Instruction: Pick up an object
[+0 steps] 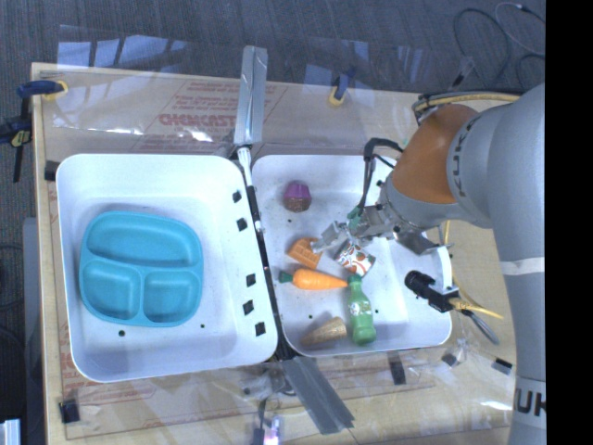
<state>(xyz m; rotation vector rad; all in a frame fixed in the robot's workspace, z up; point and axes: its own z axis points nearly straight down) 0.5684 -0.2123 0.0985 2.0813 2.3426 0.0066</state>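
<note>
My gripper (335, 238) reaches down into the middle of the right bin (408, 179), coming in from the right. Just left of it lies a small orange piece (302, 251), and a red-and-white packet (357, 262) sits right beneath it. An orange carrot (320, 281) with a green end lies below these. A green bottle (359, 313) rests near the bin's front beside a tan, cone-shaped piece (324, 331). A purple, round item (296, 196) sits apart at the back left of this bin. Nothing is visibly lifted.
The left bin (74, 341) holds a blue divided plate (141, 267). A divider with black clips (252, 276) separates the two bins. The grey arm (500, 174) hangs over the right bin's right side.
</note>
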